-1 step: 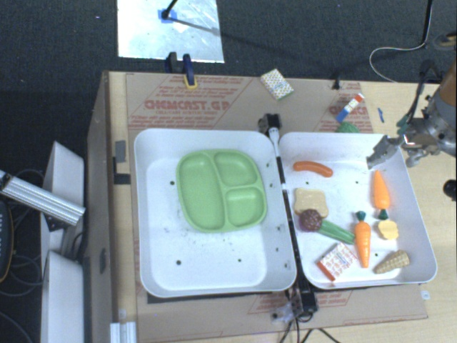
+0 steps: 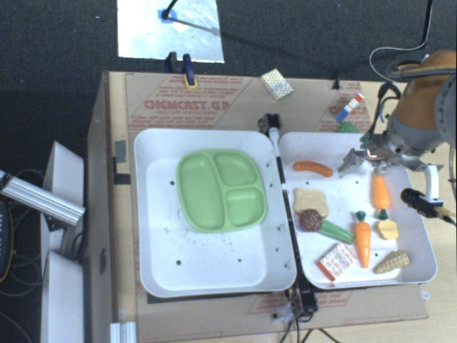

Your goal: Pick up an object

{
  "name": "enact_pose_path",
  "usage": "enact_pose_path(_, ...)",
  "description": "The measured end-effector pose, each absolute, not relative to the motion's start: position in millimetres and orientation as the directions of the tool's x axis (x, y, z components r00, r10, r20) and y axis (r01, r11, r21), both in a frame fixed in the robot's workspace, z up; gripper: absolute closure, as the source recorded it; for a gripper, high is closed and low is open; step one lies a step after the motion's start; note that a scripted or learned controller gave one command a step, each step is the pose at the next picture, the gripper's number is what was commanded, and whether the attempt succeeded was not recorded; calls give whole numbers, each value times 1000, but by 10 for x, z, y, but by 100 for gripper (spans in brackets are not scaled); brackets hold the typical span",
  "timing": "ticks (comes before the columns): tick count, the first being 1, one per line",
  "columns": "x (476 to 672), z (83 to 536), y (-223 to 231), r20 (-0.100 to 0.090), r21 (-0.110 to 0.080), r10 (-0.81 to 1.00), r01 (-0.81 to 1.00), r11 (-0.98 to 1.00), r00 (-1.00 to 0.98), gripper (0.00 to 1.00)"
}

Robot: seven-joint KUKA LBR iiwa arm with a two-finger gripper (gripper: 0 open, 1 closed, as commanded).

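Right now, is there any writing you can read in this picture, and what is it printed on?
"CHEMCAST GP": red print on the brown board behind the left bin.
More red print on the same board, behind the right bin and along its front edge: too blurred to read.
Small packet in the right bin: print too small.

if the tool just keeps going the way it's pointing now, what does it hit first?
Probably the bare floor of the right bin, near its back edge. The tool points down and toward the view's left; the hot dog lies a little further along that line. Height from one slanted view is unclear, so treat this as a guess.
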State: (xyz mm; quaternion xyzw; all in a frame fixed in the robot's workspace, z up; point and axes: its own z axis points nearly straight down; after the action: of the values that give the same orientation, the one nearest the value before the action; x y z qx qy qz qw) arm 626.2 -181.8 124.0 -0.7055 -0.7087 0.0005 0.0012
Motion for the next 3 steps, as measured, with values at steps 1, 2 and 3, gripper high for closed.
enact_pose_path(1,6692,846,-1579,0,3,1000,1000,5,-5,0)
enact_pose_path(2,6691,846,-1231,1,2,1000,1000,5,-5,0)
enact_pose_path(3,6691,847,-1062,0,2,1000,1000,6,-6,0)
